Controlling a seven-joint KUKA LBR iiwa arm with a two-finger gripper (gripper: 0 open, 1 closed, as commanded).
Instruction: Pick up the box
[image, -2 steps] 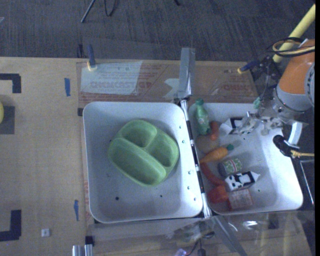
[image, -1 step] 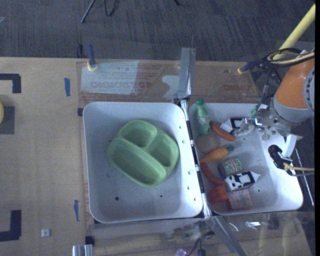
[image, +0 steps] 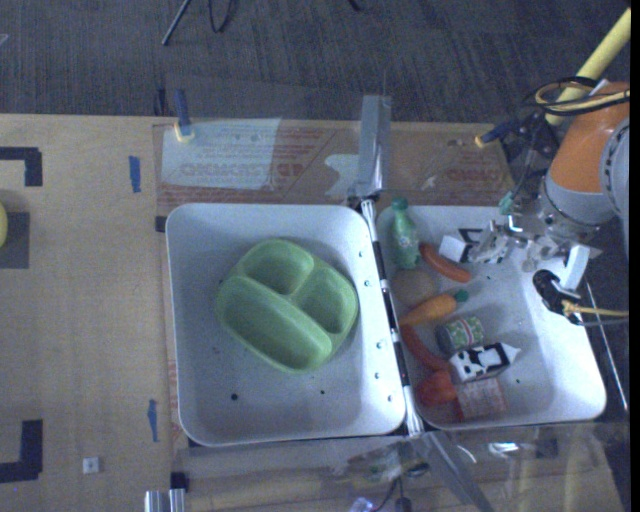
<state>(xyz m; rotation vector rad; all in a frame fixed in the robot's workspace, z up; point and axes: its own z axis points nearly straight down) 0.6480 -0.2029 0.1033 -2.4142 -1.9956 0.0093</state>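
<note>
I see two white bins on the tabletop (image: 80, 340). The left bin (image: 200, 390) holds one green tray (image: 288, 303). The right bin (image: 560, 380) holds one green bottle (image: 403, 233), two carrots (image: 434, 307), one can (image: 460, 332), one tomato (image: 437, 387) and two boxes: the cow-print box (image: 482, 361) near the bin's front edge, and a pink box (image: 482, 398) touching it. The hand (image: 500, 243) hovers at the back edge; I cannot tell its grip.
</note>
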